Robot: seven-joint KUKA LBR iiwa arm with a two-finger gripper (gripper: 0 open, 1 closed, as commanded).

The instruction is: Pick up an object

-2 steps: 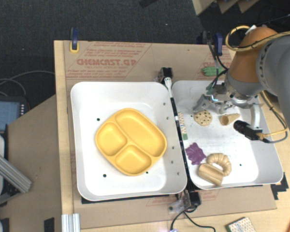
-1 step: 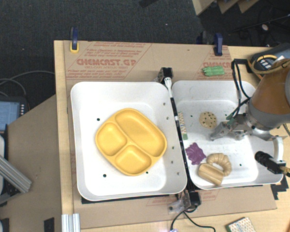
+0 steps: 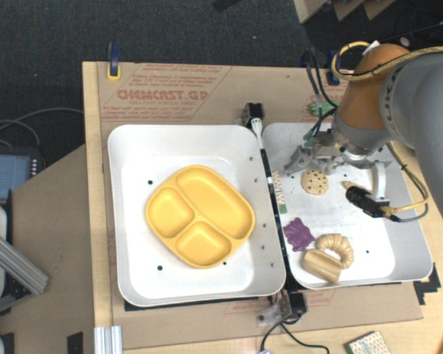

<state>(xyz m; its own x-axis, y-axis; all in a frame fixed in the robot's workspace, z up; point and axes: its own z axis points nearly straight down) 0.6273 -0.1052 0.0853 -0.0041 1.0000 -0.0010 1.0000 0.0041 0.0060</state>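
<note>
Round tan cookie [image 3: 314, 182], purple piece [image 3: 298, 234], tan ring-shaped pastry [image 3: 329, 255] in right bin [image 3: 399, 257]

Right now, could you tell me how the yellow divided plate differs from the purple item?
The yellow divided plate is far larger than the purple item. The plate lies in the left bin, the purple item in the right bin. The plate has three compartments; the purple item looks lumpy, irregular.

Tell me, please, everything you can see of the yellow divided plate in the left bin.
The yellow divided plate looks like smooth moulded plastic, a rounded square with three compartments: one large toward the far right and two smaller ones at the left and near side, parted by raised ridges. It lies flat, right way up and turned at an angle, near the middle of the left bin, resting on the bin's white floor. Nothing lies in its compartments, and nothing else touches it.
</note>
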